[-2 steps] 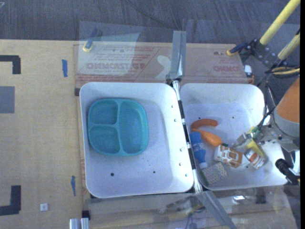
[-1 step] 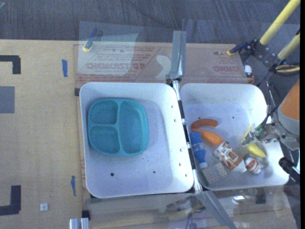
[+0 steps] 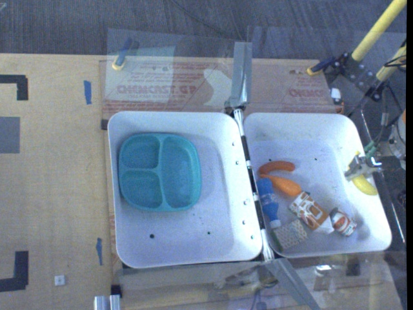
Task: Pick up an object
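Note:
The right bin [image 3: 322, 131] holds several small items. There is an orange-red sausage [image 3: 277, 167], a carrot-like orange piece [image 3: 287, 186], a blue bottle [image 3: 266, 197], an orange and white packet [image 3: 308, 212], a small red and white item [image 3: 342, 221] and a grey mesh piece [image 3: 292, 234]. My gripper [image 3: 363, 166] is at the right wall of this bin. A yellow object [image 3: 365, 185] lies right under it, against the bin's rim. It is too small to tell whether the gripper touches it.
The left bin [image 3: 213, 231] bears a teal divided plate [image 3: 159, 172]. A metal divider [image 3: 248, 173] runs between the bins. Clear plastic sheets stand behind them. A yellow pole and clamps [image 3: 361, 50] rise at the back right.

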`<state>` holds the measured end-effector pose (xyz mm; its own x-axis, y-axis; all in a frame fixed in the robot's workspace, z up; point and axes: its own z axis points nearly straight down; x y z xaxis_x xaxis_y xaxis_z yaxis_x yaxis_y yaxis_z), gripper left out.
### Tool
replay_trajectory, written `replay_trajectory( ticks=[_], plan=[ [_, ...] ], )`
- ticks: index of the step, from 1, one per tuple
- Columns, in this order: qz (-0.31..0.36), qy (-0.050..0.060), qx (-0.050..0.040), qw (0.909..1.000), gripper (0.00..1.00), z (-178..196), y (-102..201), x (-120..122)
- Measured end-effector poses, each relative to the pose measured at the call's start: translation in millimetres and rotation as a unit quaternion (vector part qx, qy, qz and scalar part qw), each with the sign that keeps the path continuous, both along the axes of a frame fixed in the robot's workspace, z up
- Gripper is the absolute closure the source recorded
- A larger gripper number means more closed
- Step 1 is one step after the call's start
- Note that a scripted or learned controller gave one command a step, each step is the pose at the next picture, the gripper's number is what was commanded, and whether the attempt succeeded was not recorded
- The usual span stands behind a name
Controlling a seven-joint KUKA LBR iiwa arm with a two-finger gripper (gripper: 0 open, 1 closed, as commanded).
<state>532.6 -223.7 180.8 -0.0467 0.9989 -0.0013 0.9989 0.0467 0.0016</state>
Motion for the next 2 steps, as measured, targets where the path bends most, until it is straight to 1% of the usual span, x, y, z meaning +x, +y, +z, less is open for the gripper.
replay_trajectory(
  ticks=[1,2],
  plan=[
    [0.04,0.001,0.0007,0.9992,1.0,-13.4,2.3,-7.9],
    [0.013,-0.001,-0.0003,0.9999,1.0,-3.4,15.1,22.3]
  ],
)
